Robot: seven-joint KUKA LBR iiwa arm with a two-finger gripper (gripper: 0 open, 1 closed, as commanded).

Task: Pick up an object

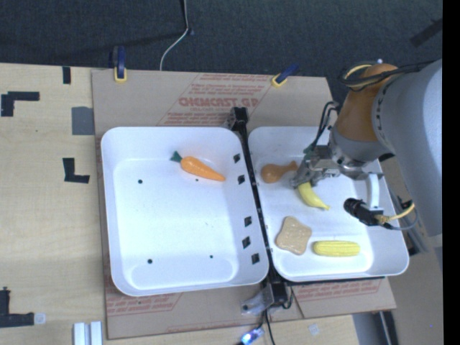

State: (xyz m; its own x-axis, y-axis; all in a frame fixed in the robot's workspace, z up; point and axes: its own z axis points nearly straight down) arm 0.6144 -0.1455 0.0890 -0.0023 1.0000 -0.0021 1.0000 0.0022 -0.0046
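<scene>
The grey arm [402, 121] with its orange band [359, 110] reaches in from the right side of the camera view and hangs low over the right bin [381, 268]. Its claw [307, 179] sits in the upper middle of that bin, directly above the top end of a yellow banana [313, 196]; whether the claw is apart, together or clamped on anything cannot be told from this angle, since the wrist hides the tips.

The banana lies tilted, its upper end under the claw and its lower end pointing toward the bin's right side. Just to the left of the claw lies a brown drumstick-shaped piece [277, 172], its narrow end pointing at the claw. Toward the near edge of the same bin, a tan slice of bread [293, 236] lies flat, and just beside it on the right lies a yellow corn cob [336, 249], lengthwise along the bin's front wall.

The left bin [118, 214] holds an orange carrot [200, 168] with a green top, lying near the far right part of that bin, well apart from the arm. Both bins rest side by side on a sheet of brown cardboard [208, 99], which lies on the light wooden worktop [43, 214].
</scene>
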